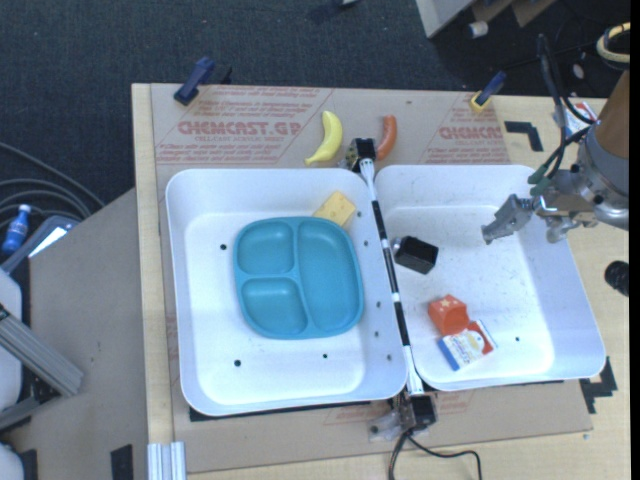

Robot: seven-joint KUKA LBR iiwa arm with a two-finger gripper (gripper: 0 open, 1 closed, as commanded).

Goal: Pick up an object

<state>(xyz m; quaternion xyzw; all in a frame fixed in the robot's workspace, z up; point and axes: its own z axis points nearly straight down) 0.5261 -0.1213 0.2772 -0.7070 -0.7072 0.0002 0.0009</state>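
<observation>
Gripper (512,220): over the right bin's (570,298) far side — fingers apart, nothing between them.
Objects: black block (415,255), orange piece (448,315), small packet (466,345) — lying in that bin.

The two white bins (200,268) are seen to be smooth, slightly glossy plastic. The blue divided plate (298,276) looks matt plastic, and the tabletop (250,128) is covered with printed brown paper.

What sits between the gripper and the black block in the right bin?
Nothing visible. The gripper hangs over the upper part of the right bin, and the black block lies to its left near the divider, with bare white floor between them. The orange block and small packet lie lower, off that line.
</observation>
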